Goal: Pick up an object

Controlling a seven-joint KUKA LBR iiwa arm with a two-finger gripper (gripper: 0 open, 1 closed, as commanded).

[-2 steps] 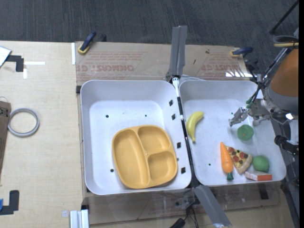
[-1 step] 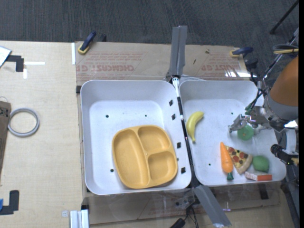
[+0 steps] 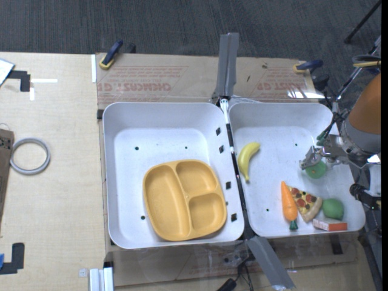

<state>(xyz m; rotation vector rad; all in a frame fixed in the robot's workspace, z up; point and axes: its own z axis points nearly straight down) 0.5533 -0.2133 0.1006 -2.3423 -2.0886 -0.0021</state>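
hovering gripper (image 3: 313,160) directly above green object (image 3: 316,171); touching unclear

Even, bright overhead light fills the frame, with no hard shadows. The two white bins (image 3: 115,162) look nearly washed out, with soft grey shading along their inner walls. The yellow divided plate (image 3: 185,199) at lower centre casts only a faint shadow. Focus is moderate throughout; fine detail is soft, and the arm at the right edge looks slightly blurred.
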